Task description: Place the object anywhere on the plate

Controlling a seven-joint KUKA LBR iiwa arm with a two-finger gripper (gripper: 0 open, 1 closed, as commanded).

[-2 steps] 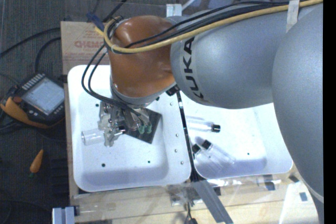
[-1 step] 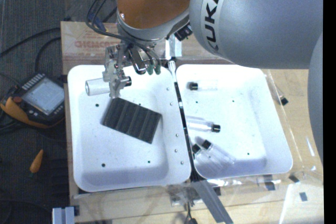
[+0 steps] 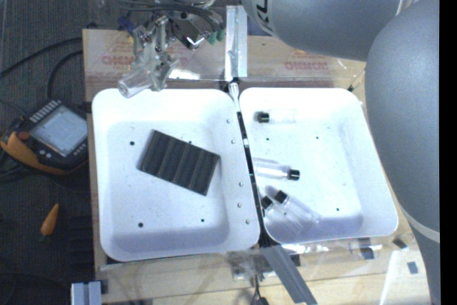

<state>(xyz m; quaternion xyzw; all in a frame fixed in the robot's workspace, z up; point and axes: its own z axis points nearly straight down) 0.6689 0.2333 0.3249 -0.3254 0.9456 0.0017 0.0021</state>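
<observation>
1. Camera view, hand: the hand (image 3: pixel 158 57) hangs above the far rim of the left bin (image 3: pixel 114 153), near its far-left corner. A clear vial (image 3: pixel 137 84) shows between its fingers, lying roughly level and sticking out to the left. Treat the hand as clenched on the vial.

2. Camera view, target: the plate (image 3: pixel 178 162) is the dark ribbed slab lying flat on the floor of the left bin, turned at a slant. It sits nearer the camera than the hand and well apart from it.

3. Camera view, other items: three more vials (image 3: pixel 275 172) lie in the right bin (image 3: pixel 357 153). They play no part in this step.

4. Procedure: carry the vial inward over the bin rim, toward the middle of the plate. Lower it close to the ribs before releasing.

5. Caution: a round vial probably rolls. Align it along the ribs if possible, and release low.
</observation>
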